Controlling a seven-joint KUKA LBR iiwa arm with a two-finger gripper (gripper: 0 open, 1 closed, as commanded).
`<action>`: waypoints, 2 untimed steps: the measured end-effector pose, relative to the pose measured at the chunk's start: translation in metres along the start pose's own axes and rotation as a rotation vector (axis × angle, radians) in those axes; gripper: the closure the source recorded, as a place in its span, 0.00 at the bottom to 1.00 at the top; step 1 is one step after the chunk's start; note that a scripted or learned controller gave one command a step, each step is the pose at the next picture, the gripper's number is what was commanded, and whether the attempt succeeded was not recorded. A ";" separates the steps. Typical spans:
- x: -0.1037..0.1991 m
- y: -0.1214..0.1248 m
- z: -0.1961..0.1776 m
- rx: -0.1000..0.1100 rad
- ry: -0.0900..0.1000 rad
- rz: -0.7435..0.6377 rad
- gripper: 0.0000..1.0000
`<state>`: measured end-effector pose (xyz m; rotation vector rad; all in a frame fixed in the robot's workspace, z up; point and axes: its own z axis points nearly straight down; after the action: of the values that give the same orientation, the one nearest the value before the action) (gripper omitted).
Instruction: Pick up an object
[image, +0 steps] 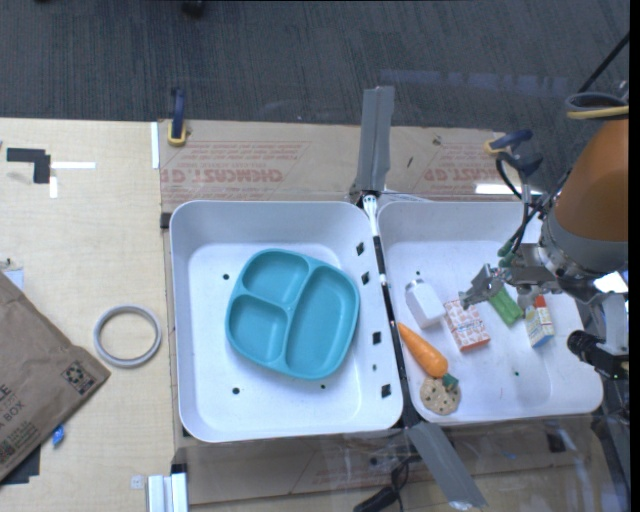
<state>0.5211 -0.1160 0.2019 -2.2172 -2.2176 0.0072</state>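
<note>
Red-white carton (467, 327) just below-left of hand (487, 288); hand's grip state unclear.

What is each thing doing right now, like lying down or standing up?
Blue divided plate: flat, right way up, in the left bin.
Carrot: lying flat in the right bin.
Cookie: flat, beside the carrot's tip.
Red patterned box: lying down.
Claw: low over the right bin.

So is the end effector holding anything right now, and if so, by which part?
It cannot be told. The end effector hangs over the right white bin, near the red-and-white patterned box and the green packet, with no grasp visible.
</note>
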 end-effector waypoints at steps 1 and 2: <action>-0.023 0.023 0.112 -0.004 0.000 -0.100 0.00; -0.024 0.022 0.106 0.000 0.001 -0.097 1.00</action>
<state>0.5424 -0.1397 0.0957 -2.1066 -2.3218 0.0065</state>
